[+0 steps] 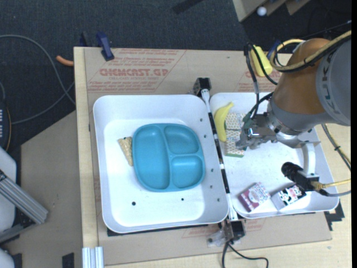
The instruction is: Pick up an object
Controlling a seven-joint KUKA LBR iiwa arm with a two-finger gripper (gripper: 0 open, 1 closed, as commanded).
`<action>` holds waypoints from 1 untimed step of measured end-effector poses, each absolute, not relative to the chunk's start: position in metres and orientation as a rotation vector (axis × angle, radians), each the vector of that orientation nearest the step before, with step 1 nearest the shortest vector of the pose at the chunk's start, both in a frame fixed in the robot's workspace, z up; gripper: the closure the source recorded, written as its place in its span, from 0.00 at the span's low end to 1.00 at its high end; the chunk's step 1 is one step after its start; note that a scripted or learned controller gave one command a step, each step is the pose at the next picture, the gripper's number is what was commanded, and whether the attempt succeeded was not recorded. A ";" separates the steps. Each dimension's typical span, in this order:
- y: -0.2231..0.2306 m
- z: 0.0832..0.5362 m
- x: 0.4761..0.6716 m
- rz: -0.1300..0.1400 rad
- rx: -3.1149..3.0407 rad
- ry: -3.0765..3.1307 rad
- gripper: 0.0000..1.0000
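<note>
- In the right bin [259, 169], toward its back-left corner, the claw [248, 138] hangs low over a speckled pad [233, 128] w/ a green edge. The pad lies flat, just beside the banana [223, 119] on its left, maybe touching it.
- Claw state: can't tell from this angle whether it's released or clenched, as the arm's bulk blocks that spot. No obj is seen gripped.
- Judged step: closing in on the speckled pad as the pick target. The task looks early, w/ nothing lifted yet.
- To do it well, centre over the pad's middle. The claw seems to sit over its right edge, and a grip there prob lets the pad tip or slide out.
- The pad looks thin & soft, so go down nearly to the bin floor, squeeze across the narrow side, then lift straight up, slowly.
- Watch the banana. It's so close it may get caught in the grip or shoved vs the bin wall, so keep the approach on the side away from it.
- Alt targets if this one fails: the red-and-white packet [254, 196] & the black-and-white box [290, 195]. Both lie near the front rim of the same bin, apart from each other w/ free floor around, so access is prob easier.
- In the left bin [106, 149], a blue divided plate [167, 155] sits w/ a tan piece [126, 147] tucked at its left edge. Both are well apart from the claw & not relevant to this step.
</note>
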State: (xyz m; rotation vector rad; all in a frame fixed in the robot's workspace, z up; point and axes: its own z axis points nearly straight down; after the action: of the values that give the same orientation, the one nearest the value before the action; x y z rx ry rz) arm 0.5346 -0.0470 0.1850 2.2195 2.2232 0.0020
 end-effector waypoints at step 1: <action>-0.019 0.228 0.576 0.002 2.219 2.222 1.00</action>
State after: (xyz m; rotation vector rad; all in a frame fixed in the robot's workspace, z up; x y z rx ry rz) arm 0.5763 -0.0188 0.2281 2.2194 2.2217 0.0021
